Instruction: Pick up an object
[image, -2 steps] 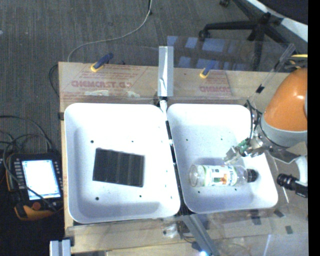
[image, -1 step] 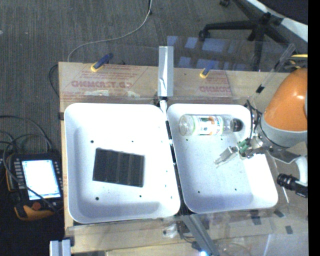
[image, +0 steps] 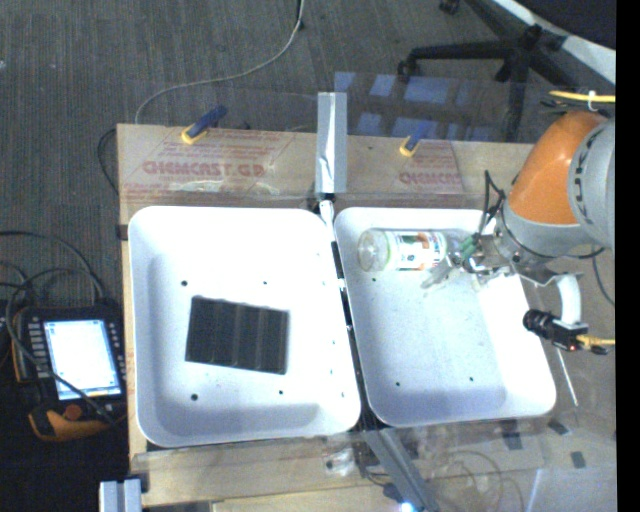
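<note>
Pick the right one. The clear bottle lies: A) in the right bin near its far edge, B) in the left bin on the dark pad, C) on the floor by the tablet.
A: the clear bottle lies on its side in the right bin, near its far edge, beside the gripper.

One camera sits high above the worktop (image: 300, 160) and looks down at a slant. It is far enough back to see both white bins (image: 150, 300) side by side, with some floor (image: 60, 80) around them. The arm (image: 560, 190) comes in from the right side.
</note>
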